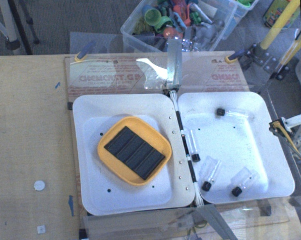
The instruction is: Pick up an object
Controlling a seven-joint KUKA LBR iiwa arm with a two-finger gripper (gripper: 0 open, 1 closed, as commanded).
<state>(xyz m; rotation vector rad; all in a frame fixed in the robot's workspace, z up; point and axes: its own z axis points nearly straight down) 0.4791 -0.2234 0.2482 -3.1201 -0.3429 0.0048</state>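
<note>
A yellow-orange square tray point(134, 150) with a black ribbed insert lies tilted in the middle of the left bin point(87, 144). The right bin point(261, 137) holds several clear plastic tubes with black caps. One tube point(229, 112) lies near the back. Another tube point(192, 147) rests along the left wall. Two more tubes point(210, 173) point(243, 180) lie near the front.
A clear tub of colourful toys point(185, 13) stands behind the bins. A metal bracket point(174, 61) rises at the back where the bins meet. Yellow cables and a white fitting point(289, 128) sit at the right bin's edge. A small white disc point(39, 185) lies on the wooden bench.
</note>
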